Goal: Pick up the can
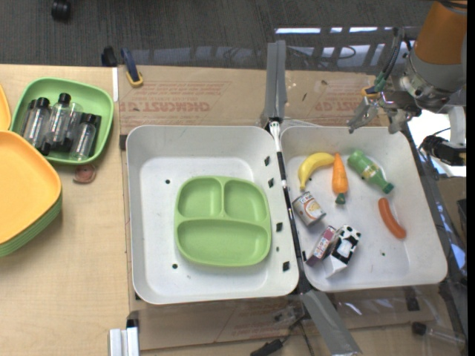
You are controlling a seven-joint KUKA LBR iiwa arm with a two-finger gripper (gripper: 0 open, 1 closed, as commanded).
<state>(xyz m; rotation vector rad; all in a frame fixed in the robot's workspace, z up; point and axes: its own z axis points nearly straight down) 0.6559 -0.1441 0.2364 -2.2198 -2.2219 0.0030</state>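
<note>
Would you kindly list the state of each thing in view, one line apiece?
can: lying on its side in the right bin, untouched
pincer: open, above the right bin's far rim, holding nothing
banana: lying flat beside the carrot
green bottle: on its side
sausage: lying flat, alone
green plate: right way up in the left bin
small bottles: lying in the green tray

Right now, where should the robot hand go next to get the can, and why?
Probably down and leftward until it hangs over the can. The gripper sits above the right bin's far rim with nothing between its fingers, while the can lies near that bin's left wall, below the banana.
</note>
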